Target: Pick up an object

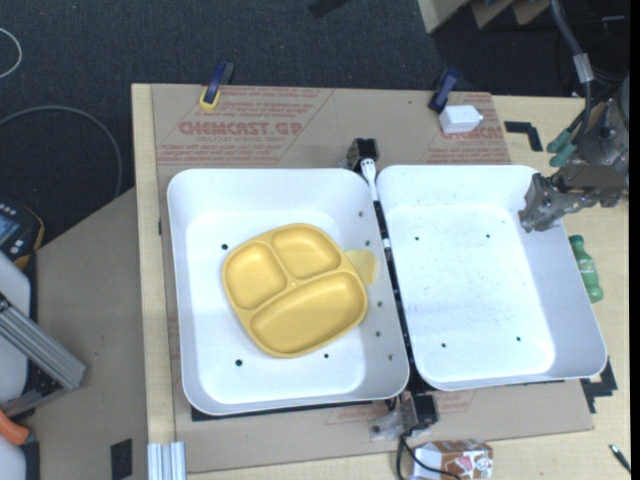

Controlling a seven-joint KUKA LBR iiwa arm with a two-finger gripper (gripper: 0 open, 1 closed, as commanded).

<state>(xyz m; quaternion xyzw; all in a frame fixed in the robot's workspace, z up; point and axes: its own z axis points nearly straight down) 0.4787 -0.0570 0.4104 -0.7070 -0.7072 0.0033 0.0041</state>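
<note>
I see the gripper (541,214) over the right bin's (560,358) far right rim; whether its jaws are parted, I cannot tell. The yellow tray (293,289) lies well left of them, in the left bin (195,298). The cardboard (245,118) reads, perhaps, "CHEMCAST".

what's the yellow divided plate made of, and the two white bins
Yellow plate: probably molded plastic, smooth with a soft sheen, rounded compartment ridges. Left bin and right bin: likely thin formed plastic, matte white, with rounded corners and thin rims; the right one looks speckled or scuffed.

Dark carpet floor (80,38) w/ white cable (60,118), cardboard-topped bench (300,118), blue clamps (215,83) at far edge.
</note>
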